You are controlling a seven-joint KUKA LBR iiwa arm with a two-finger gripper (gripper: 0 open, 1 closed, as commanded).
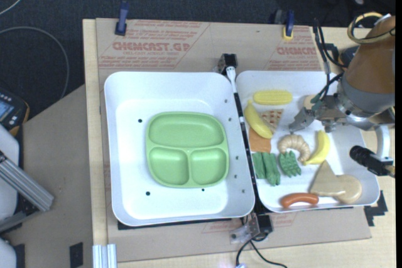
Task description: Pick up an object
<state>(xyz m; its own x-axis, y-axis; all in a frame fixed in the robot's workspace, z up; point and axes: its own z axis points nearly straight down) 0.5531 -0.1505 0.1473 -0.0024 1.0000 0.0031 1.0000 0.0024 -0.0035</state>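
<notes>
The right bin (352, 86) holds toy food. There is a yellow corn cob (272, 97), a yellow banana (257, 121), a waffle piece (272, 117) and an orange slab (259, 143). Nearer the middle lie a tan croissant (295, 145), a second small banana (322, 147), green beans (266, 167) and a green leafy piece (289, 163). A red sausage (299, 200) and a beige wedge (333, 186) sit at the front. My gripper (314, 123) hangs just above and behind the croissant, open, with nothing between its fingers.
The left bin (122, 135) bears a green divided plate (187, 149). A black ridge (239, 116) marks where the two bins meet. The arm's grey and orange body (370, 75) covers the right bin's far right corner. Clamps stand at the bench's back edge.
</notes>
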